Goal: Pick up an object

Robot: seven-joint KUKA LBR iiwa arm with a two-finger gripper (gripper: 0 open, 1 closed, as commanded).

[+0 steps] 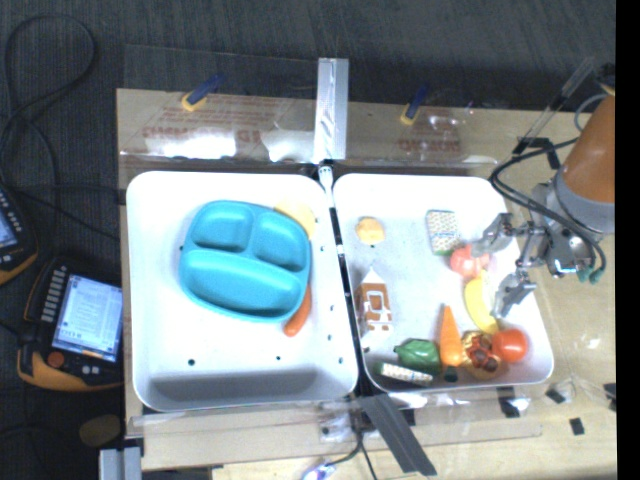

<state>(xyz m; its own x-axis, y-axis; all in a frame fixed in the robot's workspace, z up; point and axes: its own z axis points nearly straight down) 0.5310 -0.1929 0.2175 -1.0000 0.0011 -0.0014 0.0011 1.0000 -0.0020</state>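
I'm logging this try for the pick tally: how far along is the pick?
Done: the gripper has reached the right bin, its fingers spread over the toys near the banana. In hand: nothing sits between the fingers. Left: closing on an object and lifting it; all toys lie in the bins.

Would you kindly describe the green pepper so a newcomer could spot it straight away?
Start at the right bin, the one crowded with toy food. Follow its near edge to the green pepper, lying left of an upright carrot. It is the one dark green, glossy lump there; its neighbours are orange, red or yellow.
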